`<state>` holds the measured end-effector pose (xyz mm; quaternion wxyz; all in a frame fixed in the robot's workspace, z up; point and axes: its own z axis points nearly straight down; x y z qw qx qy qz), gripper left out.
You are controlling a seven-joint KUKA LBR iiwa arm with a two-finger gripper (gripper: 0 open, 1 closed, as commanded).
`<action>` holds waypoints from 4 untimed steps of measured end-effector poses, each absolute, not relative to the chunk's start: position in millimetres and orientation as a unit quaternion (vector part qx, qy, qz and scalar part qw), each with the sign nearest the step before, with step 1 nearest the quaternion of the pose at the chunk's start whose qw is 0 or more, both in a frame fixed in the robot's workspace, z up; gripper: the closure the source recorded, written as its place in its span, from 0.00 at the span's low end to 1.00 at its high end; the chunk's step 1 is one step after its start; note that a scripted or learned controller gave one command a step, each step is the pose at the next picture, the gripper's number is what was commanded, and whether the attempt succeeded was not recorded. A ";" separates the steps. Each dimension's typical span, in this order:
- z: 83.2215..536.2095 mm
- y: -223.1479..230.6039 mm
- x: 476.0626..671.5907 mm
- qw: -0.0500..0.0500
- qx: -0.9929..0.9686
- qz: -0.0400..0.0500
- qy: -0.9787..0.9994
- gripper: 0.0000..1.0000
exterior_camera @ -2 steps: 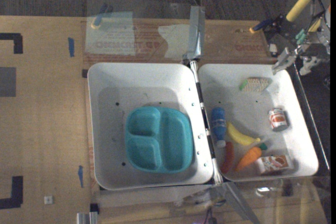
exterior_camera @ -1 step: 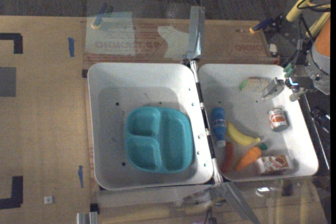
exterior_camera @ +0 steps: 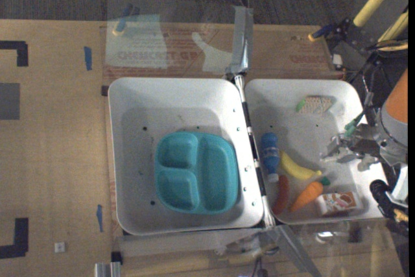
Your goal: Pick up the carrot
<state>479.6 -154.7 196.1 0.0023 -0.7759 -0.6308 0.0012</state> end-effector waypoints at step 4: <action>273.2 -109.9 501.4 0.000 -0.682 0.001 -0.732 1.00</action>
